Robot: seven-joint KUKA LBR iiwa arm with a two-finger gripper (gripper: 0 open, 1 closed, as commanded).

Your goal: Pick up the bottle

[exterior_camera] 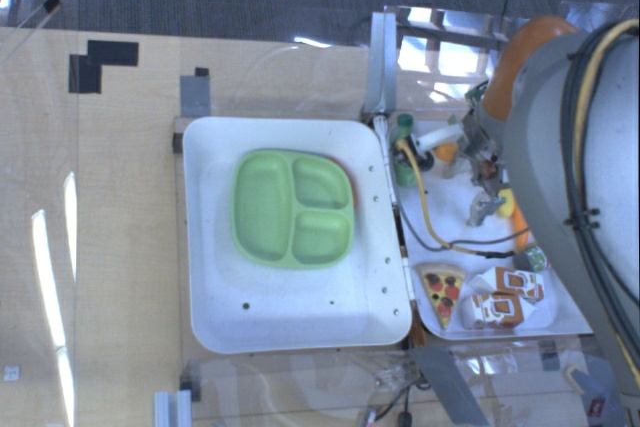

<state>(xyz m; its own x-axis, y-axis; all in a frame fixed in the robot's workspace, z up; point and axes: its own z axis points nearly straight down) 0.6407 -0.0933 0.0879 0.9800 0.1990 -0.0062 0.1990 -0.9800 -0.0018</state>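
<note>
The bottle [405, 155], green with a green cap, stands at the far left corner of the right bin [560, 320], tight against the wall it shares with the left bin, and nothing grips it. A yellow cable [428, 215] loops down past it along that same wall. Just to the bottle's right lies a white object with an orange end [440, 147], and beyond that the gripper [487, 205] hangs low over the bin's middle, well apart from the bottle; whether it is open or closed I cannot tell, the arm [585, 155] crowds over it. The arm's grey bulk and orange band cover the right side of this bin. Toward the near end sit a toy pizza slice [441, 291] by the left wall, then brown-and-white packets [510, 297] beside it, with a small green item [536, 259] just above them. Over in the left bin [290, 315], one thing: a light green divided plate [293, 208] lying flat near the centre, three compartments facing up. Both bins rest side by side on the pale wooden counter [100, 255].
</note>
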